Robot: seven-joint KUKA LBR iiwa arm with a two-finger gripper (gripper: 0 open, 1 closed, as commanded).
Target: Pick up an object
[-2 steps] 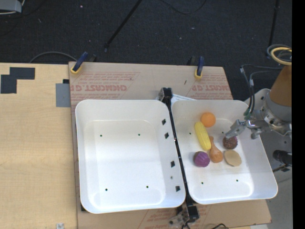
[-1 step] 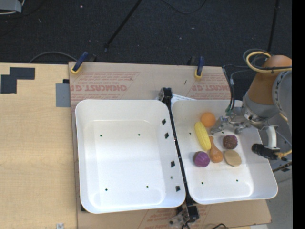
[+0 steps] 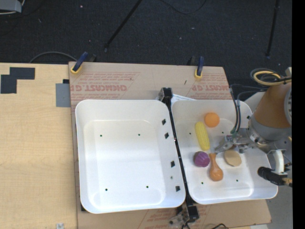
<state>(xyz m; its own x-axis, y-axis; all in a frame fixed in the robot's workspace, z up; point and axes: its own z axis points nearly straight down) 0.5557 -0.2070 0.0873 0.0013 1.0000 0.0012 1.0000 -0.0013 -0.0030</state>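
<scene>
In the right bin (image 3: 238, 187), the gripper (image 3: 232, 142), whose grip cannot be told, hangs just above a tan round object (image 3: 233, 158), with the corn cob (image 3: 202, 136), purple ball (image 3: 201, 159) and orange ball (image 3: 212, 119) lying to its left.

From my overhead feed I see two white bins side by side. In the right bin (image 3: 259, 190) lie an orange ball (image 3: 212, 119), a corn cob (image 3: 202, 136), a purple ball (image 3: 201, 159), an orange gourd (image 3: 215, 170) and a tan disc (image 3: 233, 158). My gripper (image 3: 233, 140) hangs just above the disc.
</scene>
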